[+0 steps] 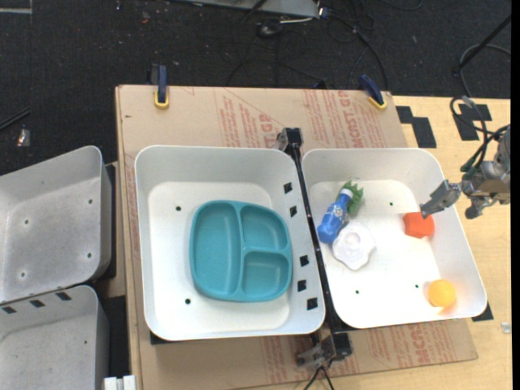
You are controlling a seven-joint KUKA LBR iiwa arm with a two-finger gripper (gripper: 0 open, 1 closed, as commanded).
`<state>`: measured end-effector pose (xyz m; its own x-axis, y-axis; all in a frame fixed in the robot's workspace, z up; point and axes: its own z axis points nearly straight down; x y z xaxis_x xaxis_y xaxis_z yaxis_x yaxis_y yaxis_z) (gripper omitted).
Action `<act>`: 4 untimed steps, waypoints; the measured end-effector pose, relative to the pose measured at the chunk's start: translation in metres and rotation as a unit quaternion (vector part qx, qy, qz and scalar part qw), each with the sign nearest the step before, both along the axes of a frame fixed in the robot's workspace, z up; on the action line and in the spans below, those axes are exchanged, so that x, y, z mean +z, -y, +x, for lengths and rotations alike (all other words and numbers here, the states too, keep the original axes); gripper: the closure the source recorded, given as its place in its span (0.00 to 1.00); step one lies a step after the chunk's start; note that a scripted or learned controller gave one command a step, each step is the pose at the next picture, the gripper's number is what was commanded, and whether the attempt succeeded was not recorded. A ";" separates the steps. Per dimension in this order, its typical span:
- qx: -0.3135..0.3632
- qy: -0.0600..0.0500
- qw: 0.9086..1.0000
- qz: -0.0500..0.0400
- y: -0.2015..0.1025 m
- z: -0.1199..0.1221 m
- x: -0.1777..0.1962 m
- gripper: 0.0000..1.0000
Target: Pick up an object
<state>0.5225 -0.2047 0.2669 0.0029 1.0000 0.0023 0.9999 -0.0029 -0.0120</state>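
The right bin [382, 165] holds several objects. A red-orange block [419, 225] lies near its right wall, and a yellow ball [441, 293] rests in the front right corner. A blue bottle [332, 220] with a green top [351, 195] lies at the left, beside a white lumpy piece [354, 246]. My gripper [453, 205] hangs at the bin's right rim, just above and right of the red-orange block. Its fingers are spread open with nothing between them; the left fingertip [431, 205] is close to the block's upper edge.
A teal divided plate [241, 250] lies in the left bin [162, 177]. A black divider [305, 218] runs between the bins. Blue-and-yellow clamps [161, 88] hold the cardboard base at the back. White trays [49, 218] sit off the bench's left.
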 end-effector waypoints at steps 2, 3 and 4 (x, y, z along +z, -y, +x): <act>0.000 0.003 1.000 0.000 0.002 -0.004 -0.056 0.00; 0.000 0.003 1.000 0.000 0.011 -0.009 -0.113 0.00; 0.001 0.003 1.000 0.000 0.016 -0.008 -0.176 0.00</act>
<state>0.5147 -0.2209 0.0909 0.0016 1.0000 0.0019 1.0000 -0.0016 -0.0053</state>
